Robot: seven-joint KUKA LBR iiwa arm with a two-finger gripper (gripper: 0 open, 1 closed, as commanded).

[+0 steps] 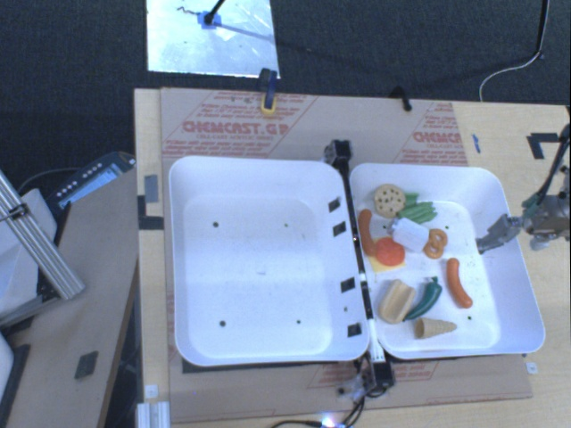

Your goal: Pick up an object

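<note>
The right bin [513,328] holds several toy foods. Among them are a round cookie [388,200], a green pea pod [417,210], a white block [410,235], a pretzel [435,242], a red tomato [389,253] and an orange sausage [459,282]. Nearer the front lie a bread piece [396,300], a dark green pepper [427,297] and a cone [434,328]. My gripper [496,234] hangs over the bin's right side, to the right of the pretzel and apart from every item. Nothing shows in its grasp.
The left bin [192,328] stands beside the right one, with black clips [340,230] along the divider between them. A yellow clamp [267,105] sits at the back of the board. A white cable [513,65] runs at the far right.
</note>
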